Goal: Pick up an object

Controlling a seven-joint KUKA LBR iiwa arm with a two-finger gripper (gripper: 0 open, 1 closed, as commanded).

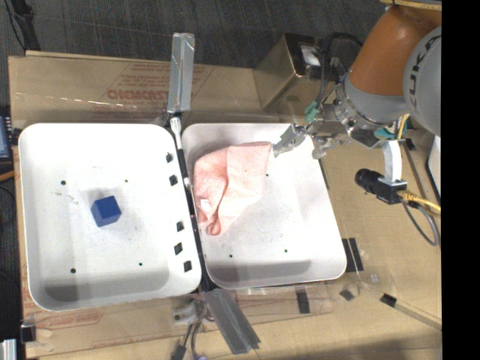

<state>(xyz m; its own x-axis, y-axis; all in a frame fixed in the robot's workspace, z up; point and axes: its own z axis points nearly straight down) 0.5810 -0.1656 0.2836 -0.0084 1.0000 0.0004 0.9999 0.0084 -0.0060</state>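
Pink cloth (pixel 227 184) crumpled in right bin (pixel 315 235), gripper (pixel 301 141) at its far right corner, finger state unclear, blue cube (pixel 106 210) in left bin (pixel 45 201).

Cube (pixel 106 210) left bin, cloth (pixel 227 184) right.

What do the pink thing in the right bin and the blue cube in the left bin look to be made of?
Pink cloth: soft woven or terry fabric, matte; it lies crumpled in folds with a limp, draped edge. Blue cube: rigid, probably plastic, foam or painted wood; flat faces, crisp edges, even colour, too small to settle. Both bins look like smooth, slightly glossy white plastic.
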